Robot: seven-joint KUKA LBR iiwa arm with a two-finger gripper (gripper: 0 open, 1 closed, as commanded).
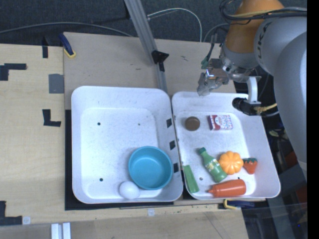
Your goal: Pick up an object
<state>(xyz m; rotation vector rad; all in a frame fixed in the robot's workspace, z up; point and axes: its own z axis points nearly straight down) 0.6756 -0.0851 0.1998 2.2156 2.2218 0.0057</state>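
Overhead, a wooden table point(30, 148) carries two shallow white bins set side by side. The left bin point(99, 108) holds a blue bowl point(149, 167) near its front edge, with a small white ball point(129, 188) touching the bowl's front-left side. The right bin point(259, 138) holds the likely targets: a brown round disc point(192, 123) beside a red and white packet point(220, 122) toward the back, and a cluster at the front of a green bottle point(211, 164), an orange pumpkin point(231, 162), a small red piece point(250, 165), a red-orange carrot shape point(228, 187) and a green stick point(190, 178) leaning on the bin's left wall. The pincer point(205, 85) hangs above the right bin's back rim, clear of every object and carrying nothing; whether it is spread or closed cannot be told. It seems poised to descend, perhaps toward the disc, which lies nearest.
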